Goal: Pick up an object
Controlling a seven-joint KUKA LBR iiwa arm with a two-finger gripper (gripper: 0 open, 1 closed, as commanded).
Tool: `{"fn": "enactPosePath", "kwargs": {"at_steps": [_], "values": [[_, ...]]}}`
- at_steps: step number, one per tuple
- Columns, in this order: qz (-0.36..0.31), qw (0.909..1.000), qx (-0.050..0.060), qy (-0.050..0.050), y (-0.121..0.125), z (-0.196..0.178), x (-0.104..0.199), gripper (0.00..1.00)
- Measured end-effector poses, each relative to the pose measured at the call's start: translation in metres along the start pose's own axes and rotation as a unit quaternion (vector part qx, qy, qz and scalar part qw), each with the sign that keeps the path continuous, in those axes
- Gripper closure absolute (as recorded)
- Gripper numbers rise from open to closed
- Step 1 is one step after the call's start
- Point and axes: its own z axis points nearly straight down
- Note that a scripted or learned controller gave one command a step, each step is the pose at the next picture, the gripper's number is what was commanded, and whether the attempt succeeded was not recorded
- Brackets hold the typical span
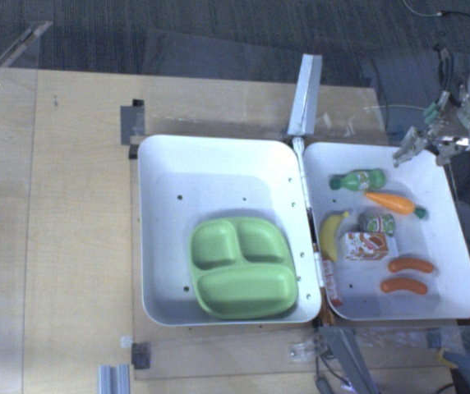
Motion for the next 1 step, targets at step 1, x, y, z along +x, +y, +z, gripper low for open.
{"fn": "enactPosePath", "kwargs": {"at_steps": [1], "values": [[-0.001,1.0000,0.001,0.000,0.0027,0.1052,0.0074,0.00]]}}
